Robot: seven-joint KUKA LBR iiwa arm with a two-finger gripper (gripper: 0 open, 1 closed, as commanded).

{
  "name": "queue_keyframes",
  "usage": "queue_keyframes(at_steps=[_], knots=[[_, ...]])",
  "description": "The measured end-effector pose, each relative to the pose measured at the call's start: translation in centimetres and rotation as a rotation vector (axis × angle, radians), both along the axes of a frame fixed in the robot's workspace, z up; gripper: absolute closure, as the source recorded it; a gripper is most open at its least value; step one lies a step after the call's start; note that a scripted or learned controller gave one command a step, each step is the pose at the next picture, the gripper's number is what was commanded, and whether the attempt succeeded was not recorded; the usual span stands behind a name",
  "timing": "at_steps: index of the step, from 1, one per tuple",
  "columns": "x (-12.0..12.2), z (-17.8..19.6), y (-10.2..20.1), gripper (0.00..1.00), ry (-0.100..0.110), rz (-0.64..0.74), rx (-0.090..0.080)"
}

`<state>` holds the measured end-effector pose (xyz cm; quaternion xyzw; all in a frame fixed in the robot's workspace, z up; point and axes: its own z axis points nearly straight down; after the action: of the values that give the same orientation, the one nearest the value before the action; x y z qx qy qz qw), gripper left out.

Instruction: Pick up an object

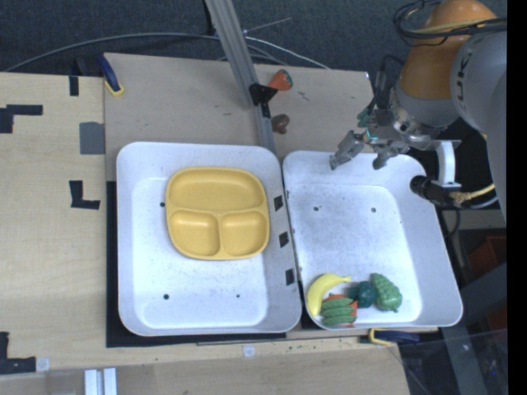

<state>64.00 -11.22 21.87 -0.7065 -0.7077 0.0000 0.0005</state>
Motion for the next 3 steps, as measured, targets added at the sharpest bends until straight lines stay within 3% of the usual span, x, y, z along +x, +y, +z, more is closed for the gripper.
queue_keyframes(at_steps=[1, 3], knots=[[0.0, 0.0, 0.0, 0.00, 0.000, 0.000, 0.000], [-0.7, -9.2, -0.9, 0.00, 0.006, 0.000, -0.002]])
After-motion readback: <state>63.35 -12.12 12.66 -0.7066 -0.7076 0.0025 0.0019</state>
